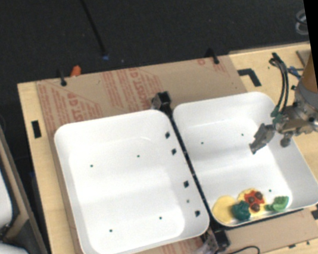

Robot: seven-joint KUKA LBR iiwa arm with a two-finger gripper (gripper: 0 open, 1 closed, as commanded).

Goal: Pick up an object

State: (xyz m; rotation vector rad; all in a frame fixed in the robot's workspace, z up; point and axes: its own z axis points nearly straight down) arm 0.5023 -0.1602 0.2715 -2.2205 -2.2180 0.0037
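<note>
Several small objects lie together at the near edge of the right bin (225, 124): a pale yellow round piece (224, 208), a teal lump (241, 212), a red and dark piece (254, 197) and a green piece (278, 203). My gripper (272, 137) hangs over the right side of that bin, well above and behind the pile. Its two fingers stand apart, open, with nothing between them. One finger (261, 136) points left into the bin.
The left bin (126, 183) sits beside the right one, with a black clip strip (184, 167) between them. Both rest on a cardboard sheet (111, 92) on the bench. Cables (281, 82) hang by the arm at the right.
</note>
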